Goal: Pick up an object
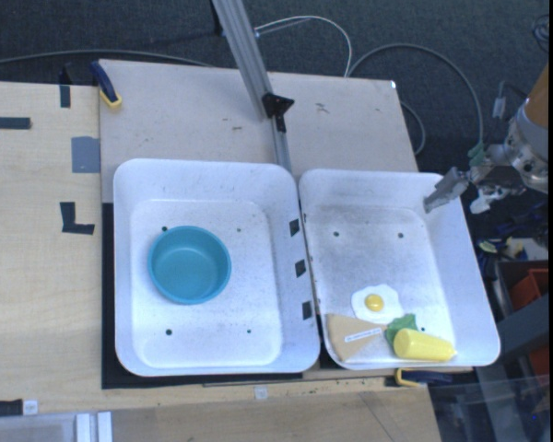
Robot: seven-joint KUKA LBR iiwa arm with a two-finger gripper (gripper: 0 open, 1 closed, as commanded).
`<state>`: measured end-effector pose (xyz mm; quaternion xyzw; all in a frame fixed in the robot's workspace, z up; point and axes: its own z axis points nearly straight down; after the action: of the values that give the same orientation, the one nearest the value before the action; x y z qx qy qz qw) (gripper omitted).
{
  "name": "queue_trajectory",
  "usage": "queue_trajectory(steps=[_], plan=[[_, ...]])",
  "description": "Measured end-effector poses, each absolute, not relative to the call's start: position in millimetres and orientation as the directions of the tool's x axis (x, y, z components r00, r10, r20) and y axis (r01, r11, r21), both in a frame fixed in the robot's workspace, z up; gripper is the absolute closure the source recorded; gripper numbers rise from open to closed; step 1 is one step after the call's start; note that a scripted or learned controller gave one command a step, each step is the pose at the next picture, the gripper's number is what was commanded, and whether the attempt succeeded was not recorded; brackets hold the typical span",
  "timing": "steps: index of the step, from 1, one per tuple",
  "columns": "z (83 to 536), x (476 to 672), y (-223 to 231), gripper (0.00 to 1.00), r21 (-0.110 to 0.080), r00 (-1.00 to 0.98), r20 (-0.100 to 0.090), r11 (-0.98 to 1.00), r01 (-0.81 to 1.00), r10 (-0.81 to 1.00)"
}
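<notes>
Two shallow white bins (pixel 300 187): left holds round blue bowl (pixel 190 263); right holds fried-egg toy (pixel 376 303). End effector (pixel 442 194) above right bin's far-right rim; grip state cannot be told.

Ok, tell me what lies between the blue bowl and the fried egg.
In the camera view, between the blue bowl and fried egg lie bare bin floor and the two bins' adjoining rims.

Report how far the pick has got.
Done: nothing looks picked yet. The blue bowl sits in the left bin; the fried egg, cheese wedge and yellow corn lie in the right bin's near corner.
In hand: the gripper hangs at the right bin's far right rim, apart from every item.
Left: move over an object, descend, grasp, lift.
</notes>
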<state>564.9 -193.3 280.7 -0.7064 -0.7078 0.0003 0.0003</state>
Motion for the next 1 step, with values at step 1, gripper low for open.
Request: queue_trajectory(steps=[1], plan=[[280.7,564.9,-193.2,0.0,-0.001,-0.002,0.0,0.002,1.0,1.0]])
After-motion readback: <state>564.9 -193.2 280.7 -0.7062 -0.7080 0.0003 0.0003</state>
